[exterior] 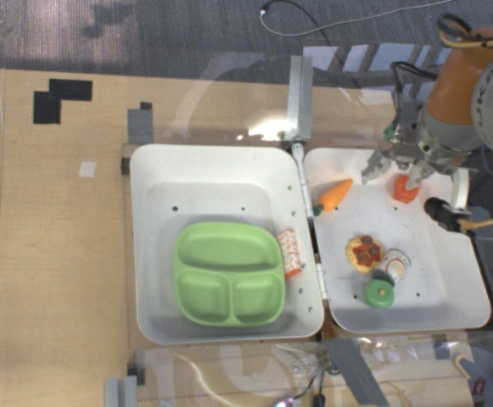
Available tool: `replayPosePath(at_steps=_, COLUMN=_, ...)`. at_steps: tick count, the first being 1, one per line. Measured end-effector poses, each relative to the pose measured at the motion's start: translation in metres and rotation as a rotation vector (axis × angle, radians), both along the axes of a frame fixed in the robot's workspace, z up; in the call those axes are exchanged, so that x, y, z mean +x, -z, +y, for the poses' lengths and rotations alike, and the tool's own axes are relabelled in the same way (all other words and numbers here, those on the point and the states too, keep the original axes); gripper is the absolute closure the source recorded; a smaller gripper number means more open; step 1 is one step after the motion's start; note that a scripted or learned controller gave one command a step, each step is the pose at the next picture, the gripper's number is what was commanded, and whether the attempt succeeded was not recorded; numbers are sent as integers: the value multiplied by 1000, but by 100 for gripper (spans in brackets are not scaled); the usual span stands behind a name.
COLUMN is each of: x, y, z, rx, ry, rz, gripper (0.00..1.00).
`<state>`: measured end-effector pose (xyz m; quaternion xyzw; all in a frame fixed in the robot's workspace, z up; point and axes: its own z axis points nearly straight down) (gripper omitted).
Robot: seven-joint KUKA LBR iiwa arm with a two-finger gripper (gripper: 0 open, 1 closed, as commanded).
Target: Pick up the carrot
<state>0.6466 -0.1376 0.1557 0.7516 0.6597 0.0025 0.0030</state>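
Overhead, fingers (396,170) spread wide beside the carrot (334,194), clear of it, right bin (450,308).

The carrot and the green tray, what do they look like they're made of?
The carrot looks like molded plastic, a toy: even orange with a smooth surface and a green stub at its end. The green tray also looks like plastic, matte to slightly glossy, one uniform color with rounded molded compartments. Neither can be confirmed by look alone.

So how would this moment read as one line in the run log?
carrot: right bin, near divider, not held | gripper: above bin's far edge, right of carrot
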Motion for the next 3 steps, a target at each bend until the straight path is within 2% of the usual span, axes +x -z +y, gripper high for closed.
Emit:
replayPosePath(at_steps=1, x=6, y=17, z=47, rx=-2, ry=-385, rz=1, gripper=0)
replayPosePath(at_steps=2, x=3, y=67, z=41, rx=-3, ry=-326, rz=-3, gripper=0)
replayPosePath(at_steps=3, x=6, y=53, z=44, rx=-1, ry=-330, rz=-11, gripper=100)
